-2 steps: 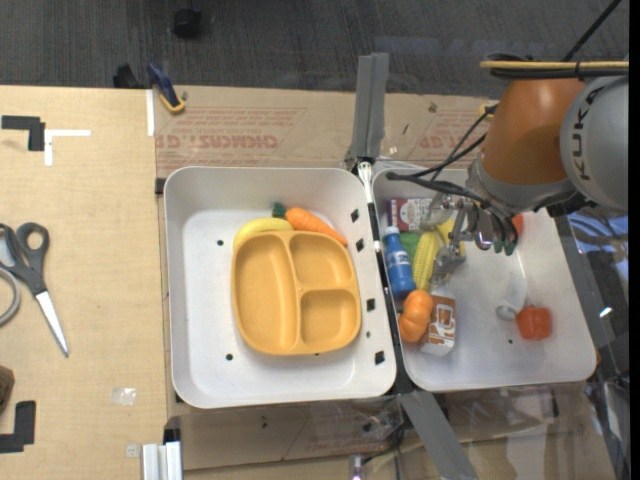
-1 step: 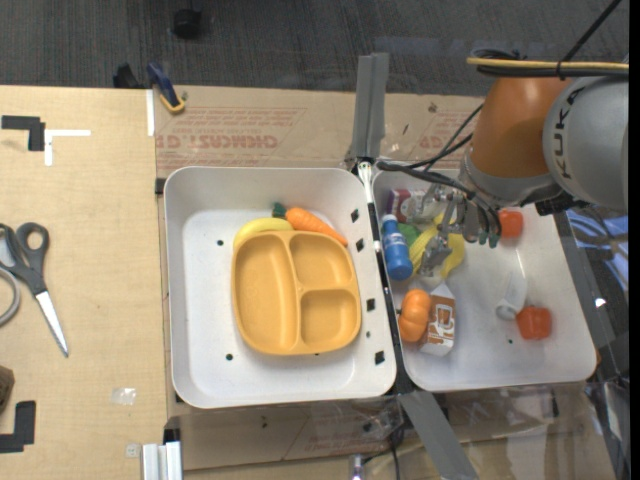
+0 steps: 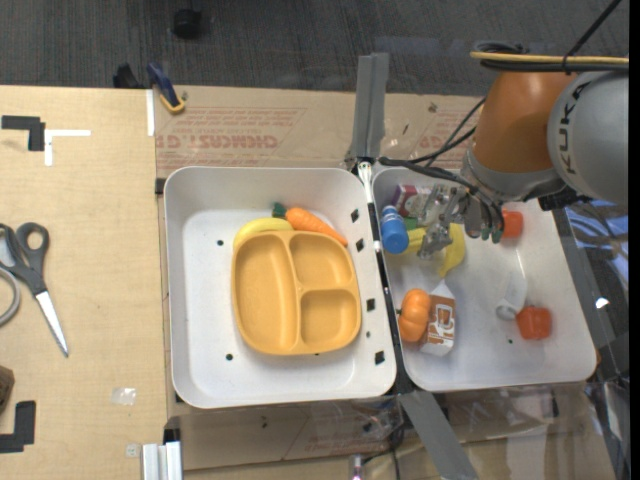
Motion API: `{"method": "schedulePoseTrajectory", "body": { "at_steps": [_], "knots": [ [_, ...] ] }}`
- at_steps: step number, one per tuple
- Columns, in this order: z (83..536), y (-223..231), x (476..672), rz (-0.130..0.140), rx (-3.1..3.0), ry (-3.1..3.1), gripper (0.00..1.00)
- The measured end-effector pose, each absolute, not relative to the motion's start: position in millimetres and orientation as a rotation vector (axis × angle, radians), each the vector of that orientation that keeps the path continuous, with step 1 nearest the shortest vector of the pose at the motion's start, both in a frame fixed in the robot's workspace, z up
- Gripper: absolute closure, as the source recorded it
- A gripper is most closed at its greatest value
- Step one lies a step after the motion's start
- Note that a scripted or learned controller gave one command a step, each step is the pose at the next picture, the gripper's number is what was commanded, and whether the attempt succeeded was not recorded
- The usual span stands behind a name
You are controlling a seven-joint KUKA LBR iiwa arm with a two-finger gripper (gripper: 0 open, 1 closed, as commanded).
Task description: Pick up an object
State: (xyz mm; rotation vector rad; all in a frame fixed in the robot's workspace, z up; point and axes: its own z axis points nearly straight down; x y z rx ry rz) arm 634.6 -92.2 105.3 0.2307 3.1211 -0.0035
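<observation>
My gripper (image 3: pixel 438 230) hangs over the upper middle of the right bin (image 3: pixel 560 363), under the arm's orange band (image 3: pixel 515 118). Just below it lies a yellow banana-like toy (image 3: pixel 455 255), partly covered by the gripper. A blue bottle (image 3: pixel 393 233) lies just to its left, near the bin's left wall. Further down sit a small orange pumpkin (image 3: pixel 413 314) and a white carton (image 3: pixel 441 322), touching each other. An orange cup (image 3: pixel 534 322) rests at the lower right, and an orange piece (image 3: pixel 511 225) peeks out right of the gripper.
The left bin (image 3: pixel 190 298) holds a yellow divided plate (image 3: pixel 296 292), with a carrot (image 3: pixel 315 223) and a yellow toy (image 3: pixel 257 227) at its upper edge. Scissors (image 3: pixel 35 278) lie on the bench at far left. A wall divides the bins (image 3: pixel 375 268).
</observation>
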Motion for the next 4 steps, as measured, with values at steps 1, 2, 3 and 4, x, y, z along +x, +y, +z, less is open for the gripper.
{"method": "schedulePoseTrajectory", "body": {
  "at_steps": [1, 2, 3, 4],
  "knots": [
    [249, -70, 644.8, 0.0, -0.105, 3.134, 1.0],
    [108, -94, 613.1, 0.0, 0.104, 3.135, 1.0],
    [270, -128, 646.4, -0.001, -0.314, 3.12, 1.0],
    [285, -92, 660.2, 0.0, -0.324, 3.119, 1.0]
  ]
}}
